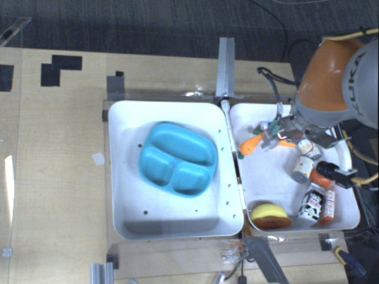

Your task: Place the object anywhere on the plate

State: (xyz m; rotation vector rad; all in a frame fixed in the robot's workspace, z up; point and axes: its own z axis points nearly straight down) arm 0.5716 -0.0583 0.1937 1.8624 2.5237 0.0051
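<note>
**Claw working at carrot, right bin**

Arm (331, 76) is reaching into the right bin (266, 182) from the right. Claw (273, 134) is sitting low just beside the carrot (251, 144), likely lining up a grasp; whether it is spread or pinching cannot be told. Plate (176, 158) is lying in the left bin (130, 218), waiting. Bottle (302, 165), carton (311, 205) and apple (270, 214) are crowding the bin's near end.

Even overhead light, soft focus throughout; white bins (172, 229) glare slightly, short shadows toward 6 o'clock.
</note>
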